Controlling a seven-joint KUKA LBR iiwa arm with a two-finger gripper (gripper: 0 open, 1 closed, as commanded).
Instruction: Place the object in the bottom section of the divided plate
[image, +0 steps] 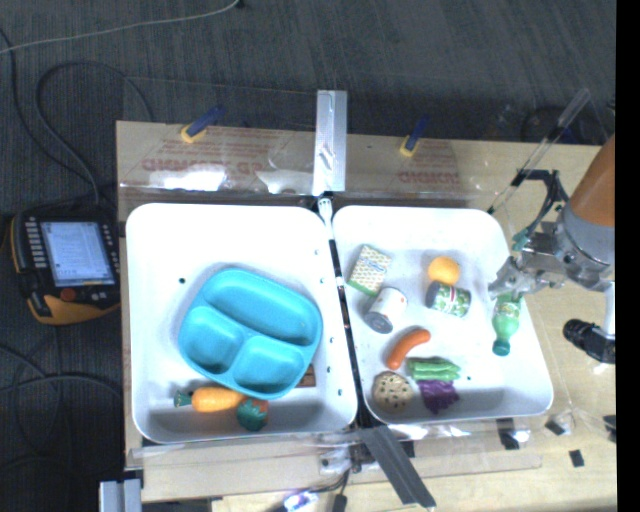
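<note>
Gripper (520, 275) sits over right bin's (520, 395) right edge, just above green bottle (506, 322); can't tell jaw state. Blue divided plate (250, 330) in left bin (150, 240), carrot (215, 400) by its bottom edge. Can (449, 298) label print too small to read.

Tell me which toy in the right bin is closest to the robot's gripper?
The green bottle. It lies by the right bin's right wall, just under the gripper. The hot dog and the orange sit farther left.
</note>
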